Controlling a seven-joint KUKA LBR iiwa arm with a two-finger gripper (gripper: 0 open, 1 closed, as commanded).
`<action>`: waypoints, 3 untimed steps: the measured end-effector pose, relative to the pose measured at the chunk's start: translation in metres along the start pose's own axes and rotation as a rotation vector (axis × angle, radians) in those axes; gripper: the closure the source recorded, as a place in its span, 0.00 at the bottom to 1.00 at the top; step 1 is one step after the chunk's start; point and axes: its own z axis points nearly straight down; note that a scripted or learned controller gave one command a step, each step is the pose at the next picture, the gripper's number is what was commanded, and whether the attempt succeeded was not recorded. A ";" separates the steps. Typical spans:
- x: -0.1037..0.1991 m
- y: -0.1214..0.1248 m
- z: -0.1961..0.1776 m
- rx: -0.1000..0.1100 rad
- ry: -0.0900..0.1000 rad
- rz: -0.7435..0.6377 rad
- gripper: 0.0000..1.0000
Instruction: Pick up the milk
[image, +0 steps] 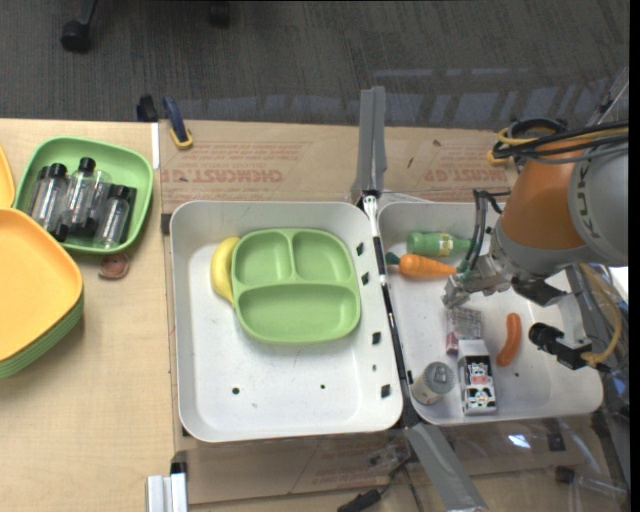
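Here the milk (478, 384) lies in the right bin (570, 405), near below the tool (458, 292); its spread I cannot tell.

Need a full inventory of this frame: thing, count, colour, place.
white bins: 2, side by side on the bench
green divided plastic plate: 1, left bin
yellow item: 1, left bin, tucked under the plate's left edge
green bottle: 1, right bin, far end
orange carrot: 1, right bin, beside the bottle
red-orange sausage: 1, right bin
small milk carton: 1, white, right bin, near end
grey round can: 1, left of the carton
green tray of dark-capped vials: 1, bench left
stacked yellow plates: far left
gripper: 1, grey arm, over right bin
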 end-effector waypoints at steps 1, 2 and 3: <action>0.062 0.066 -0.091 -0.001 -0.001 -0.099 1.00; 0.125 0.106 -0.100 -0.001 -0.002 -0.177 1.00; 0.102 0.118 -0.091 0.000 -0.002 0.159 1.00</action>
